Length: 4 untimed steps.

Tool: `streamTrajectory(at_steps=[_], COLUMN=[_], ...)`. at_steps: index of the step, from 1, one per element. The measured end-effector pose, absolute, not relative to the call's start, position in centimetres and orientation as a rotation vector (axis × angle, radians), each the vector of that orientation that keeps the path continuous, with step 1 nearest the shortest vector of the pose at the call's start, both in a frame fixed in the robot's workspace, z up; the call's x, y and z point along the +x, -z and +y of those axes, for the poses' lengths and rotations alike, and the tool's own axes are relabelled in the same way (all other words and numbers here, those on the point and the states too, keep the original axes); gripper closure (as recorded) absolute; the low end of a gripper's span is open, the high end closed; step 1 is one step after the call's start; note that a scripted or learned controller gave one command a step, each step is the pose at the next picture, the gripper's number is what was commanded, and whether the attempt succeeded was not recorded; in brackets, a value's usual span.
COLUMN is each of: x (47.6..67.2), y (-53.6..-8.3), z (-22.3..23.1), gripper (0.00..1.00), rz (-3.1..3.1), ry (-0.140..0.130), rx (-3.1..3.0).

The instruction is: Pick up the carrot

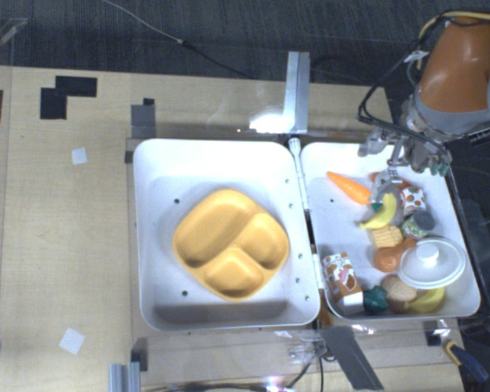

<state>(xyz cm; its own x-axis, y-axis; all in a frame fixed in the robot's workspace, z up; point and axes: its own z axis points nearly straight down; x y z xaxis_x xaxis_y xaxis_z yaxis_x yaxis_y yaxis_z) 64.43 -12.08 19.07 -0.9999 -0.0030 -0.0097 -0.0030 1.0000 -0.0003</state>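
Where the carrot lies: as the right bin (465, 243) is seen from above, the carrot (349, 187) rests on bare white floor in its upper left part, at about ten o'clock from the bin's middle and near the divider between the two bins.
Long axis: it runs from ten o'clock to four o'clock, with one end pointing up toward the bin's far left corner and the other pointing down toward the banana (381, 213).
Neighbours: the banana sits just beside the carrot's four o'clock end; whether they touch cannot be told. The rest of the toy food crowds the bin's lower right, well away from the carrot's upper end.
Tool position: the tool (388, 174) hangs over the upper middle of the right bin, below the orange band of the arm (456, 64).
Tool state: the metal parts blur together against the clutter, so whether it stands apart or together cannot be told; nothing is seen held in it.
Key relation: the carrot lies at about eight o'clock from the tool, close by.
Judgement for the move: the tool would likely need a short shift toward eight o'clock and a closing line across the ten-to-four axis.
Other bin: the left bin (155, 243) holds a yellow divided plate (230, 242), apart from the work.
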Motion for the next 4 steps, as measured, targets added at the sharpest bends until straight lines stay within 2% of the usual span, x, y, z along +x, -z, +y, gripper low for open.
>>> streamTrajectory(at_steps=[1, 2, 3, 4], x=[63.0, 64.6, 64.9, 63.8], y=[-9.0, -8.8, -10.3, -19.1], z=[-11.7, -8.7, -8.6, -2.5], gripper=[0.0, 0.0, 1.0, 1.0], rz=[3.125, 3.128, 3.118, 3.118], ry=[0.003, -0.001, 0.001, -0.002], rx=[-0.039, -0.066, -0.072, -0.172])
